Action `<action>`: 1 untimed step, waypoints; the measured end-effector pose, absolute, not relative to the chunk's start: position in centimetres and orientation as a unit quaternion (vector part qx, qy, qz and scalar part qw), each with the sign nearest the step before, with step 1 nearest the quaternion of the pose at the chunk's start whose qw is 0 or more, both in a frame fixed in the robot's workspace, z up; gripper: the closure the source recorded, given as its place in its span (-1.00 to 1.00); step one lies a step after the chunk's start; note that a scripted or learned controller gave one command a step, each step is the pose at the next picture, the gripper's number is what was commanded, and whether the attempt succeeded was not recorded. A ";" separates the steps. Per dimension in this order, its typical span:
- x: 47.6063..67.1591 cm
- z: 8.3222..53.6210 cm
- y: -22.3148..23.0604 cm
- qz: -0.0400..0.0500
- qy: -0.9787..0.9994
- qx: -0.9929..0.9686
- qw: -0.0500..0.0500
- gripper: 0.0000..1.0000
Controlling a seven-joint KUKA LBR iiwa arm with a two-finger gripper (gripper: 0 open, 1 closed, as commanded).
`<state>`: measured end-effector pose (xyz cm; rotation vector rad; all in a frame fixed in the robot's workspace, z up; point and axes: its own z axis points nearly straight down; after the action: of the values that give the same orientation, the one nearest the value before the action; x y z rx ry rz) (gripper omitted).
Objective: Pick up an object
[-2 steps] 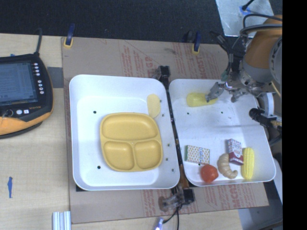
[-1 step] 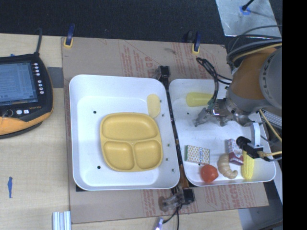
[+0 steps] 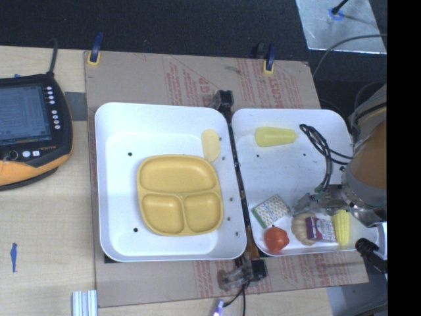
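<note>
1. Wooden surface (image 3: pixel 46 242) under a brown board (image 3: pixel 164 78), dark floor beyond — we see two white bins side by side.
2. We find the left bin (image 3: pixel 115 176) holding a yellow divided plate (image 3: pixel 179 194) and a pale piece (image 3: pixel 210 144) at its upper right.
3. We see the right bin (image 3: pixel 289 170) holding a yellow pepper-like toy (image 3: pixel 275 136), a checkered card (image 3: pixel 271 210), a red tomato (image 3: pixel 277 239), a wrapped packet (image 3: pixel 316 230) and corn (image 3: pixel 341 226).
4. We place the gripper (image 3: pixel 318 201) just above the packet — we cannot tell its state.

Pincer (image 3: pixel 320 205) low at frame's right
</note>
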<state>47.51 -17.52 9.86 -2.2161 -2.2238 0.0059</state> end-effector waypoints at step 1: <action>57.3 16.9 -10.8 0.000 -0.709 -0.705 0.001 -1.00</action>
<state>57.34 -10.81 16.86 -2.2141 -2.2262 0.0012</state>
